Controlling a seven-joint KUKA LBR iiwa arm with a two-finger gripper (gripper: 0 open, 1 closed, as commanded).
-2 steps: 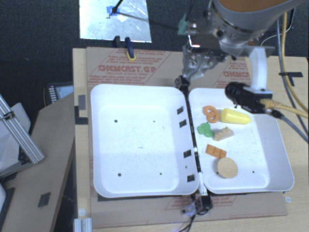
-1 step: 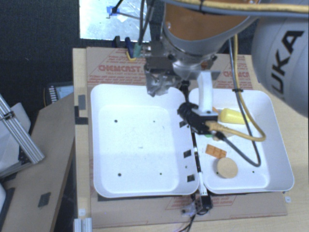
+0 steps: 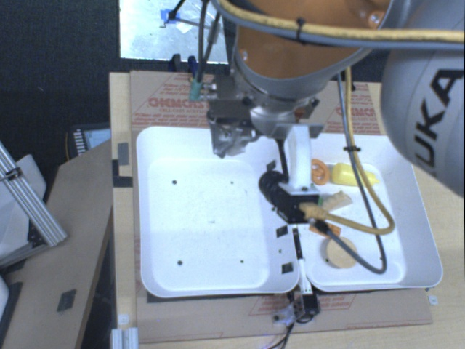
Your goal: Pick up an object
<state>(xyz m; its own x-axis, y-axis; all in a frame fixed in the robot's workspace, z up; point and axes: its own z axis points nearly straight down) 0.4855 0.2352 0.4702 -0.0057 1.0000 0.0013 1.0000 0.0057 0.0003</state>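
Holding yellow object (image 3: 354, 174), right bin (image 3: 414, 217).

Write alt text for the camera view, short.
A grey and orange robot arm reaches over two white bins, its gripper hanging above the far edge of the left bin. The right bin holds a yellow object, an orange ring and a tan disc, with cables draped across them.

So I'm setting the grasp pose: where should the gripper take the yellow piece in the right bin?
Judging by its pose, grip the yellow piece across its short width near the middle, coming straight down. It lies flat and elongated in the right bin; the orange ring sits close at its left end.
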